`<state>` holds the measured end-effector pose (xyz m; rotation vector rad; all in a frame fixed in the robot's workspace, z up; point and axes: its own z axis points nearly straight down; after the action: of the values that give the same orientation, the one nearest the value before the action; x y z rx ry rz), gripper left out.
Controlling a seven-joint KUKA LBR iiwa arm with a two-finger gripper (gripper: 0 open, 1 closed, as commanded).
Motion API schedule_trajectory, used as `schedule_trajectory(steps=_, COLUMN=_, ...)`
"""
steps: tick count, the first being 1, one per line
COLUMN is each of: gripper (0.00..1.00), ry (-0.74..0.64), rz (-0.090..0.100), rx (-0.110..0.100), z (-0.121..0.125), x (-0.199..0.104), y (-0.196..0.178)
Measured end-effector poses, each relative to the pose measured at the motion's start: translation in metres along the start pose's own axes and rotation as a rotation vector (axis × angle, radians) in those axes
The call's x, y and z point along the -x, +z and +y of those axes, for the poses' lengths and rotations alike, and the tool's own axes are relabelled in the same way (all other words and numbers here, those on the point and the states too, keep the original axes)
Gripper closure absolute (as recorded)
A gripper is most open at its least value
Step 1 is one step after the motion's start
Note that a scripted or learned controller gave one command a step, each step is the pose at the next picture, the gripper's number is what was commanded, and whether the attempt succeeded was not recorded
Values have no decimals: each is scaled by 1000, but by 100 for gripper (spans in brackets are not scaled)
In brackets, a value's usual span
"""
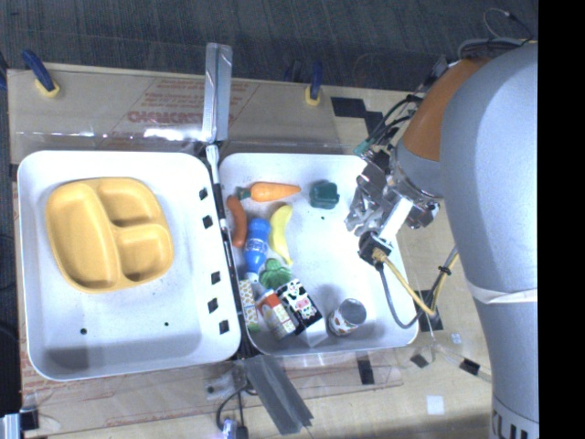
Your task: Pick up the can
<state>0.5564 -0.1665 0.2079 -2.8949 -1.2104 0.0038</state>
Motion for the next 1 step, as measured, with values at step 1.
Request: schedule_trajectory(steps=1, gripper=100, ry=-10, rz=-3, rx=-7, z=-2, x=-2, y=-8)
